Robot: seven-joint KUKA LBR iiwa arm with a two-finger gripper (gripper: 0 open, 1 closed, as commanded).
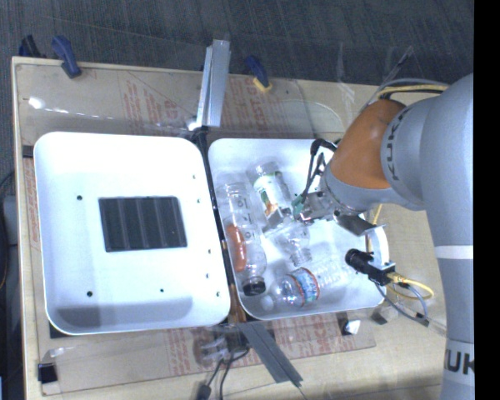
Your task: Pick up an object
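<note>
Arm over the right bin of clear plastic bottles

Tool (304,209) low among crumpled, glossy bottles (271,192) in the right bin (233,152); its grip cannot be told; left bin (67,165) smooth white with a dark ribbed panel (142,223).

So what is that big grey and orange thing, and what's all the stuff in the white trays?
That is a robot arm, photographed by a camera looking down from above the bench. It reaches in from the right, and its gripper is low over the right bin. That bin holds clear plastic bottles: one with a green label, one with an orange label, one with a blue label. The left bin has a dark grille in its floor. Whether the gripper holds anything, I cannot tell.
</note>
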